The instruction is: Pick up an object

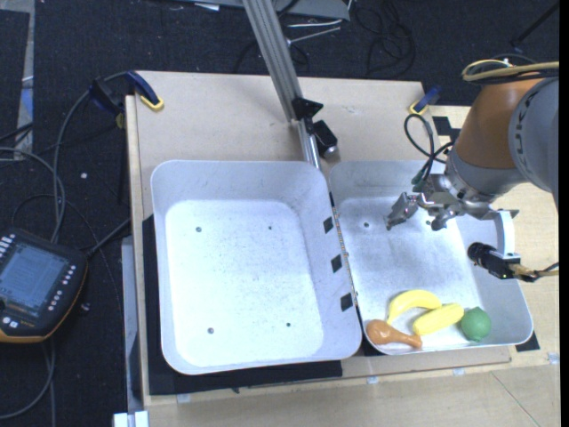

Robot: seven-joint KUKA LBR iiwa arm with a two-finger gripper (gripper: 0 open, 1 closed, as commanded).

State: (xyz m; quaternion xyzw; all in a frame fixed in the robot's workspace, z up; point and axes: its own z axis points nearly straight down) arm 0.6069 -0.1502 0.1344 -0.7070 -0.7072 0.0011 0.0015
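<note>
Along the near edge of the right bin (373, 185) lie a yellow banana (412, 302), a second yellow piece (439, 318) beside it, a green ball (476, 324) at the near right corner, and an orange-brown pear-shaped item (391, 334) at the near left. My gripper (418, 212) hangs over the far part of that bin, well apart from these objects. Its two fingers stand spread with nothing between them.
The left bin (169, 185) sits beside the right one, sharing a middle wall with black clips. A slanted metal rail (276, 52) runs from the back to the bins' junction. A handheld pendant (36, 283) lies off the bench at left.
</note>
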